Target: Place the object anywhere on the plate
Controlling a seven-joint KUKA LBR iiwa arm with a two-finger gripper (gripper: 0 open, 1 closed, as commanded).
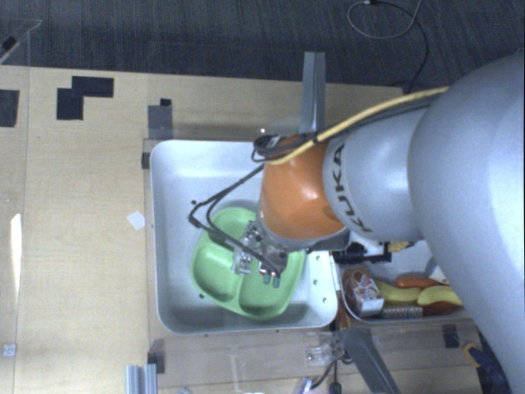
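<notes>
1. Along the lower right of the frame, the second white bin (349,306) showed at the arm's edge; it held a brown packaged item (363,290), a red piece (417,283) and a yellow piece (431,295), all partly covered by the arm.
2. At lower centre, the left white bin (168,245) held a green plate (215,263), which lay toward the bin's lower half.
3. Directly over the plate's right part, the gripper (261,263) hung at the end of the grey arm (459,195); how far its fingers stood apart could not be told, nor whether anything lay between them. The object to be placed could not be made out.
4. Above the gripper, the orange band (295,191) filled the middle of the frame, with a black cable (215,203) looping to its left.
5. Across the top of the frame lay dark carpet (205,15) with a thin black wire (385,15).
</notes>
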